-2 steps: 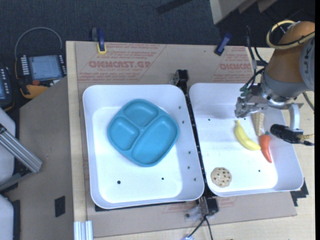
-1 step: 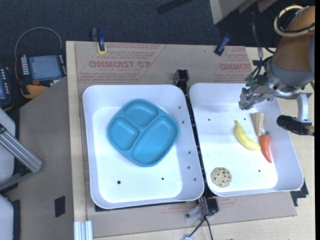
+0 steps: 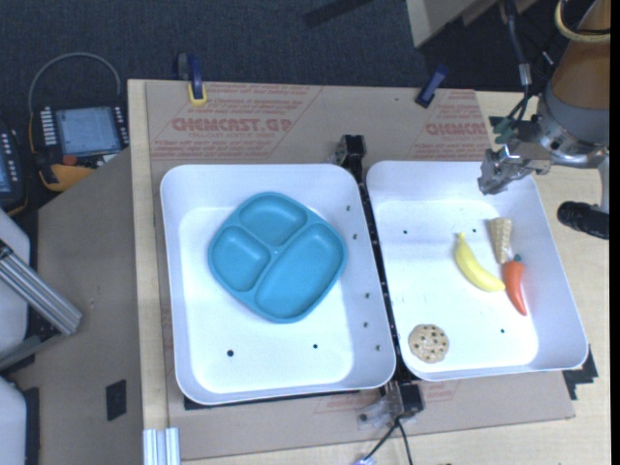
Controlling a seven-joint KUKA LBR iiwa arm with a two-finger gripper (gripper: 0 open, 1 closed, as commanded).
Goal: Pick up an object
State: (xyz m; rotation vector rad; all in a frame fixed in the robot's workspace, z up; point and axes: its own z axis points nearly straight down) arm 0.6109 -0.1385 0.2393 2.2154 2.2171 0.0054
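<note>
Cookie (image 3: pixel 427 342) lies nearest, alone toward the front of the right bin (image 3: pixel 552 352), well apart from the other pieces. Farther back in that bin a banana (image 3: pixel 477 264) lies just beside a carrot (image 3: pixel 515 285), and a cone (image 3: pixel 500 237) stands just behind the carrot, close enough that the three make one tight cluster. The left bin (image 3: pixel 184 260) holds a blue divided plate (image 3: pixel 278 256), tilted a little across its floor. At the far corner of the right bin the claw (image 3: pixel 501 174) hangs over the rim with nothing between its tips; whether it is open or closed cannot be told at this size. The pick looks to be at the approach step, with no object chosen yet by contact. The next move calls for coming forward and down over one piece; the cookie seems the cleaner target, since the cluster leaves little room for the tips.
</note>
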